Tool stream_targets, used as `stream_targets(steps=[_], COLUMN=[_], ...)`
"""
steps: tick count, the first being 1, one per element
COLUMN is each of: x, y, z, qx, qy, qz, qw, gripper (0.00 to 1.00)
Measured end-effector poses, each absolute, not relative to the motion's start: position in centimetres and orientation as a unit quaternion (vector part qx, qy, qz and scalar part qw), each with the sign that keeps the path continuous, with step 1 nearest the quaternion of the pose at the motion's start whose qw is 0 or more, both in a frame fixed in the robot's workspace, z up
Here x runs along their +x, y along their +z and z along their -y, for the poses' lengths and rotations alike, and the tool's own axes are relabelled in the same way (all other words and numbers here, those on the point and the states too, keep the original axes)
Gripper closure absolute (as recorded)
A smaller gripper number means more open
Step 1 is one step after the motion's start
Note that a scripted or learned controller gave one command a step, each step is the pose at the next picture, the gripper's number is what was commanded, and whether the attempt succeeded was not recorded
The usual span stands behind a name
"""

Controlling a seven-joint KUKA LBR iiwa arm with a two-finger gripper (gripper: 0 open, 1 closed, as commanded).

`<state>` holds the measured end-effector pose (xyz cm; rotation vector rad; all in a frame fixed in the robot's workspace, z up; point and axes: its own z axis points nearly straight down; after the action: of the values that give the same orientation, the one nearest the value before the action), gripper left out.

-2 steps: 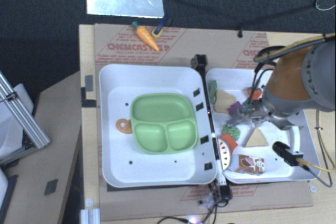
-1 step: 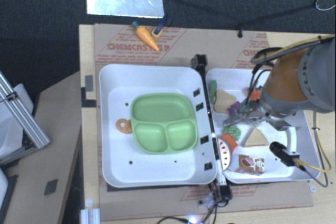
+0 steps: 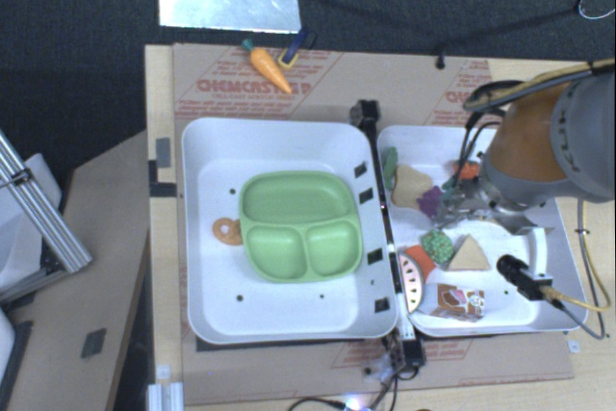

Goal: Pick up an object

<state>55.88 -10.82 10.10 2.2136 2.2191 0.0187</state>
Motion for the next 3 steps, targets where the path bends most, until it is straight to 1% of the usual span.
stream_targets(steps=[1, 2, 3], x=[56.3, 56.4, 56.5], y=[16.4, 20.8, 22.5], z=[11.4, 11.1, 11.1], qx=[0.706, 0.705, 0.706], qy=[0.002, 0.0018, 0.001], qz=[-0.708, -0.709, -0.709], qw=[0.003, 0.003, 0.001], gripper=[1.0, 1.0, 1.0])
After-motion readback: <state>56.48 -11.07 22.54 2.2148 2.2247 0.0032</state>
